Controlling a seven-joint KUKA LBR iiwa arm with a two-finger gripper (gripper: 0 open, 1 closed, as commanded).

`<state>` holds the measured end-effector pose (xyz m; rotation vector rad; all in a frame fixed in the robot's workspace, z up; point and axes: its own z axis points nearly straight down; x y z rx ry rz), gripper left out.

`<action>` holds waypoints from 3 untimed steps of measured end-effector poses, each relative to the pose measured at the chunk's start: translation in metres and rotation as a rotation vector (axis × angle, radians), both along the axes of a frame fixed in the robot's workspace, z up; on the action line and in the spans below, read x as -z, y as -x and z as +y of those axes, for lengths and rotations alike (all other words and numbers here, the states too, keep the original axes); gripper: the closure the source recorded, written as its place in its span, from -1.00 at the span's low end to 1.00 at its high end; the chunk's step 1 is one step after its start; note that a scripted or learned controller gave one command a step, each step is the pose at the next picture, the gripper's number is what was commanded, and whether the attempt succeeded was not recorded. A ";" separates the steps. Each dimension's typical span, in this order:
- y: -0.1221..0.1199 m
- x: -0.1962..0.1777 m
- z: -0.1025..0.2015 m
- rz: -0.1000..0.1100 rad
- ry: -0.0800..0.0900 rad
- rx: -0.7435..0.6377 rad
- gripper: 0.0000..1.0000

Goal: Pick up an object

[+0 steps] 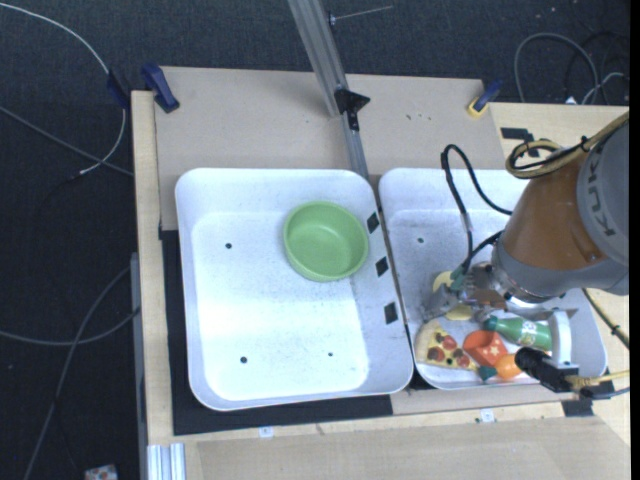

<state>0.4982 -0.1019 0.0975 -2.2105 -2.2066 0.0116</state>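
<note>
My gripper point(452, 288) reaches down into the right bin point(420, 218), near its middle, just above a cluster of toys. Under and beside it lies a small yellow piece point(458, 313), partly hidden by the wrist. In front of that lie a pizza slice point(446, 349) with red dots, a red and orange toy point(492, 353) and a green bottle point(520, 330) on its side. The bulky arm covers the right part of this bin. I see nothing between the gripper's tips.
A green bowl point(325, 240) sits upright in the left bin point(230, 298), near its far right corner. A metal pole point(325, 58) slants in from the top toward the gap between the bins. Black clips point(380, 266) line the divider.
</note>
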 end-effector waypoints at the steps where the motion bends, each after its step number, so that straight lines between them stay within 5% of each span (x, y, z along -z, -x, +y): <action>1: -0.003 -0.016 0.000 -0.011 0.001 0.001 1.00; 3: -0.003 -0.124 0.002 -0.025 0.006 -0.004 1.00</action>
